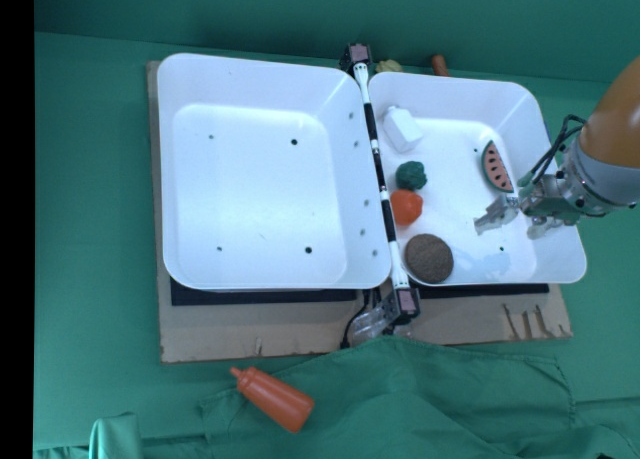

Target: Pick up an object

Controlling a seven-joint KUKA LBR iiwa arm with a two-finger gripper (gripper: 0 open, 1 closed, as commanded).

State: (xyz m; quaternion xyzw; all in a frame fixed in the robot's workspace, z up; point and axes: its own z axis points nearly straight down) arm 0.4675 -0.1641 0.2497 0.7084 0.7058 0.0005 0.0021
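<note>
Glossy white plastic bins (262, 97), cardboard underlay (260, 339)

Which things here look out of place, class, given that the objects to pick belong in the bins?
An orange bottle lies on its side on the green cloth, below the left bin and outside both. Two small items, one orange and one yellowish, sit behind the right bin's far rim.

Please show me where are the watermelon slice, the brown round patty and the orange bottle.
watermelon slice (496, 167): camera view, on its red flesh.
brown patty (428, 258): camera view, on the middle of its top.
orange bottle (276, 399): camera view, on its body.
</note>
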